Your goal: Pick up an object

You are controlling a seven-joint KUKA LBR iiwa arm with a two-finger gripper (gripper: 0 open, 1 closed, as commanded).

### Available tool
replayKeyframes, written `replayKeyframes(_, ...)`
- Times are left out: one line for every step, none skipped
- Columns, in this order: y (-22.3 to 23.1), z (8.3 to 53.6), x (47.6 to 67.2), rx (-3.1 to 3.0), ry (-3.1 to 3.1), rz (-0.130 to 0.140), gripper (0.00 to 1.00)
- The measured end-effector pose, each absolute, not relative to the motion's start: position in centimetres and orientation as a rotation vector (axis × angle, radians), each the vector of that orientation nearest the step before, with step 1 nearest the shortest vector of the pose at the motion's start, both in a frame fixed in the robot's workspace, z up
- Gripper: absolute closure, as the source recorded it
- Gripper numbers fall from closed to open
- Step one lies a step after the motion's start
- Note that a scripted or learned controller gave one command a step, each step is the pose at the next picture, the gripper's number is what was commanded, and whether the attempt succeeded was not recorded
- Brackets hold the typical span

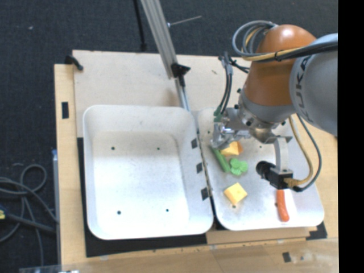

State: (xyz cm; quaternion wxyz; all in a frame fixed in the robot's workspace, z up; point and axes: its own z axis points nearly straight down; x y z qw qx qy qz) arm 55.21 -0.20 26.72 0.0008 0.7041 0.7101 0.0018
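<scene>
Worktop [131, 81]: we list a pale wooden board on dark carpet, carrying two white bins side by side, so that things can be reached from above.
Arm [318, 84]: we see it come in from the right, its orange band [278, 67] above the wrist, bent down over the far left part of the right bin; we judge this is the stance for a pick from above.
Left bin [142, 118]: shallow, white, speckled; we note nothing lying in it.
Right bin [310, 212]: it holds all the small things, which is why the arm works on this side.
Metal post [156, 21]: a slanted silver rail rising from the far edge between the bins; we take it for a mount.
Tool [224, 138]: it sits low at the far left of the right bin, just above the yellow wedge; we cannot tell its state, since the wrist hides it.
Green piece [227, 162]: a long green strip ending in a rounded lump, near the tool and close to the bin's left wall.
Carrot [282, 205]: orange, lying at the near right, well apart from the tool.
Yellow block [235, 194]: near middle of the right bin, free on all sides.
Yellow wedge [231, 150]: just beside the tool, the likeliest thing to be picked, we judge.
Writing: grey letters on the arm's casing at the right edge, which seem to read "KU".
</scene>
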Motion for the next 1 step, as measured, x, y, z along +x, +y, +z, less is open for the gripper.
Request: replayKeyframes(4.99, 25.16, 54.87, 2.214, 2.23, 0.001, 1.0)
